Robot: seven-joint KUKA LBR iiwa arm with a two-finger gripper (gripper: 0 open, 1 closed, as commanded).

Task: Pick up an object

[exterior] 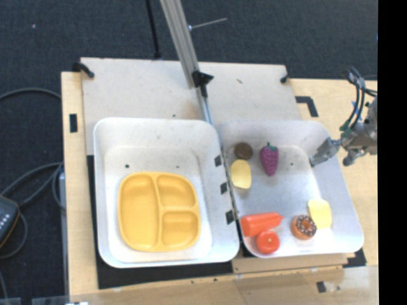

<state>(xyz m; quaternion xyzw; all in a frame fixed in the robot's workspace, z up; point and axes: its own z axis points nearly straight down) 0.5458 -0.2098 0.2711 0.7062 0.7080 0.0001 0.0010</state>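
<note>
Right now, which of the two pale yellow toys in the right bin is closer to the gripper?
The yellow piece beside the donut lies closer to the gripper; the other yellow piece sits at the bin's left wall.

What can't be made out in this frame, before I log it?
- Gripper: small and blurred at the right bin's edge; whether it is open or shut is unreadable.
- Arm: cut off by the frame's right side.
- Brown item: too small to identify.
- Red tomato: overlaps the orange carrot; contact unclear.
</note>
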